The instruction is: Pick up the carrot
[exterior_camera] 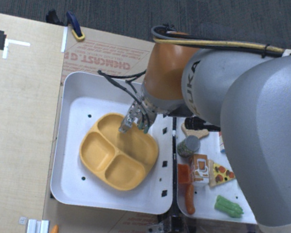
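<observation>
Hovering over the far part of the yellow divided plate (119,156) in the left bin (68,144), the gripper (132,118), grasping nothing visible, must next cross right to the carrot (190,199) in the right bin's (239,218) near-left corner.

Smooth matt yellow plastic plate (118,156)

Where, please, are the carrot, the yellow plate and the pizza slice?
carrot (189,198): camera view, mid-length of its orange body.
plate (105,159): camera view, floor of its left compartment.
pizza slice (221,174): camera view, its topped face.
</observation>
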